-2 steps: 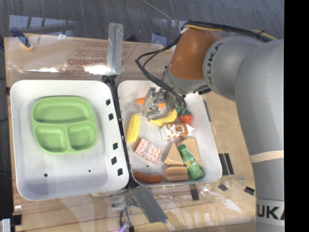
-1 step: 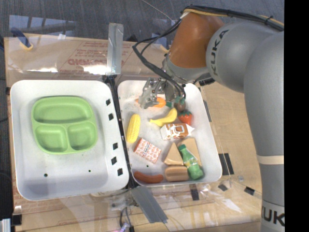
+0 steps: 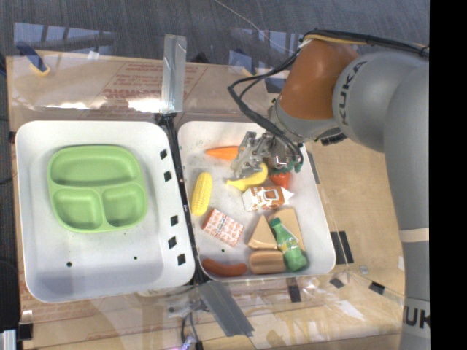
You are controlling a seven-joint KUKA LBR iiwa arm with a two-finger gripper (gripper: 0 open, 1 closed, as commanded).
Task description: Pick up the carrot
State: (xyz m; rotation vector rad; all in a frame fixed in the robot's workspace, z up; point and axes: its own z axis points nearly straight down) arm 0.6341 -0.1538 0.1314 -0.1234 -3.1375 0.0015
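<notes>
While I am hanging over the right bin (image 3: 325,228), the one camera above the table is showing my jaws (image 3: 252,154) low among the toy food, with the carrot (image 3: 222,152) lying just off their outer side, toward the divider between the two bins. Its orange body is running flat along the bin floor, blunt end nearest me, and nothing is sitting between my fingers, so I am not counting it as held; whether the jaws are spread or closed I cannot tell from this angle.

Directly beneath me the banana (image 3: 248,179) is curving, and just behind me, on the arm side, the tomato (image 3: 281,179) is resting. I am judging the banana to be the main risk, since closing where I am now could catch it instead. To do this well I am wanting to shift sideways until the carrot's middle is lying between the fingers, crosswise to its length, then descend fully before closing.
</notes>
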